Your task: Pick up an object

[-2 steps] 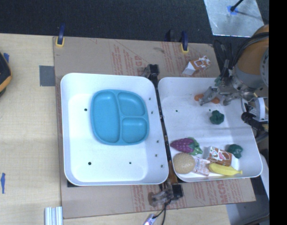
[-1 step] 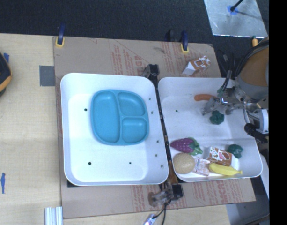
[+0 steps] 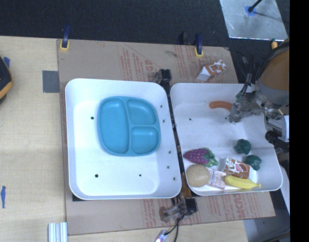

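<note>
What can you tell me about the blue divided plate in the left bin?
The blue divided plate is a light-blue tray with rounded corners, looks like smooth plastic, and has three compartments: one long one on the left, two smaller ones stacked on the right. It lies flat, right side up, slightly above the middle of the left bin. All three compartments look bare, and the plate sits apart from the bin walls.

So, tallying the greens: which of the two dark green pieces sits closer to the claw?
The upper green piece; the other green piece lies lower right, farther from the claw.
</note>
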Robot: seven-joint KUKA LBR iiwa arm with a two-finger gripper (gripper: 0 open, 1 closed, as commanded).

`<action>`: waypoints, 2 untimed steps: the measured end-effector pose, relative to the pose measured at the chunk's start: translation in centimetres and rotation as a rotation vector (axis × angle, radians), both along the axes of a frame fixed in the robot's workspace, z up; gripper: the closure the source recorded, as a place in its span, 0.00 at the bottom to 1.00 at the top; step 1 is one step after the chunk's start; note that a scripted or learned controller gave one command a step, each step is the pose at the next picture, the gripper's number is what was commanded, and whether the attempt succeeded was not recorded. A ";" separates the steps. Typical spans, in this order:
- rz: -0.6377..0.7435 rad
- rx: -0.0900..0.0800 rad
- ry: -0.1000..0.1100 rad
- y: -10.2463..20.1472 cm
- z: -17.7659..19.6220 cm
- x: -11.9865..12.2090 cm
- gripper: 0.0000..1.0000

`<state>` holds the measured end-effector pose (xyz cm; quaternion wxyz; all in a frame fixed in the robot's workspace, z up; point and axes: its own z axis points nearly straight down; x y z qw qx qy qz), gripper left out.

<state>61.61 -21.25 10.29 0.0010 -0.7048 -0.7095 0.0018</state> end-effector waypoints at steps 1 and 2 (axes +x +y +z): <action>-0.002 0.002 -0.004 6.0 7.2 2.7 1.00; -0.002 0.002 -0.002 5.9 7.1 2.7 0.00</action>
